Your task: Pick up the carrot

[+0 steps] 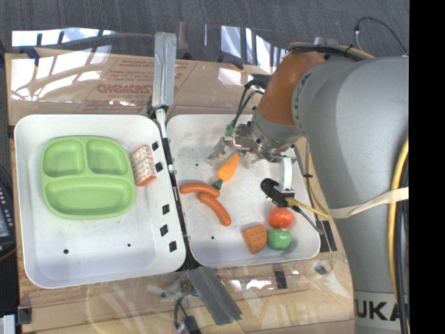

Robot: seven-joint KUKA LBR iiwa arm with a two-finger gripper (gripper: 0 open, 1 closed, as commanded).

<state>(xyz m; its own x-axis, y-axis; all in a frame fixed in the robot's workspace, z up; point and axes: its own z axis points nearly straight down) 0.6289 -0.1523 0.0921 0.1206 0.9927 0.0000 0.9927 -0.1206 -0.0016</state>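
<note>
The carrot (227, 168) is orange with a green tip and lies slanted in the middle of the right bin (201, 252). Its green end points down-left, towards the bin divider. My gripper (235, 153) hangs just over the carrot's thick upper end, reaching in from the right. It is open, with one finger on each side of that end. The carrot rests on the bin floor.
Two orange sausages (195, 187) (217, 210) lie just below-left of the carrot. A red tomato (281, 218), a green pepper (279, 240) and an orange waffle piece (254, 238) sit at the bin's front right. The left bin (104, 256) holds a green divided plate (87, 176) and a small can (143, 164).
</note>
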